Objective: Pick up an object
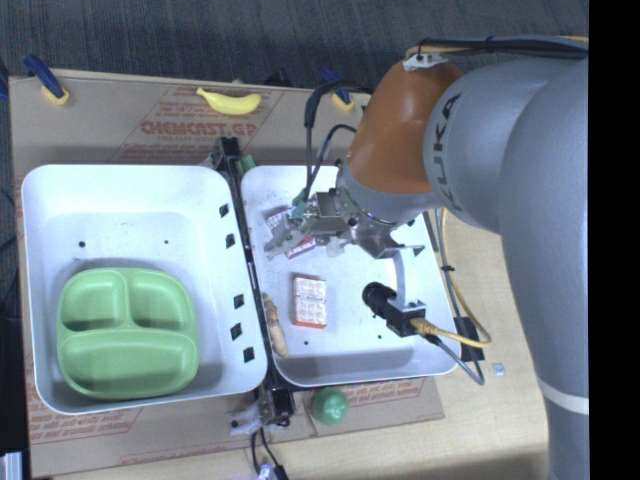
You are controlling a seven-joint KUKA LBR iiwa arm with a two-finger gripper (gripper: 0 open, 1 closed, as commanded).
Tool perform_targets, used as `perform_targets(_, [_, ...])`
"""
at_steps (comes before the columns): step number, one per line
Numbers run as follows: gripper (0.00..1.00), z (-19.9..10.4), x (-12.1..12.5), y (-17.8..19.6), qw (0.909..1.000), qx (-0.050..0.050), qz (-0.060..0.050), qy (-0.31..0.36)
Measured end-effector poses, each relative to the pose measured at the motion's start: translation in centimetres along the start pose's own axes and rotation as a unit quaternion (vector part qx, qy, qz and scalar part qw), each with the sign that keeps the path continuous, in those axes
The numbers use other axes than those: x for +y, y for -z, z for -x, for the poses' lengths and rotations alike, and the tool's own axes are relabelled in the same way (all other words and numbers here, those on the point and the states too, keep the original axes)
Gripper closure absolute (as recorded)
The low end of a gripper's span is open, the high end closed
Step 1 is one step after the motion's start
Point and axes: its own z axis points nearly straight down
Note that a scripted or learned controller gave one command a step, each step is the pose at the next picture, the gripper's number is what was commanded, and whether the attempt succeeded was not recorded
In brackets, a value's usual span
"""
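The grey arm (pixel 500 148) reaches from the right over the right bin (pixel 430 363), its gripper (pixel 300 226) low at the bin's upper left. Whether it is open cannot be told. A small packet (pixel 309 301) lies just below it, apart.

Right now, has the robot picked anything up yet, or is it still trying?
Nothing looks picked up yet. The gripper is down low in the right bin, by some small things near the bin's upper left; whether it has caught one is too cluttered to tell. The little red and white packet lies flat on the bin floor. The green tray sits in the left bin. Grabbing and lifting is left.
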Motion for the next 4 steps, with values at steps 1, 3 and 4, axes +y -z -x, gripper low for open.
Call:
perform_targets(1, [0.00,0.0,0.0,0.0,1.0000,0.000,0.000,0.000])
perform_targets(3, [0.00,2.7,4.1,4.6,1.0000,0.000,0.003,0.000])
perform_targets(4, [0.00,-1.0,0.9,-3.8,1.0000,0.000,-0.001,0.000])
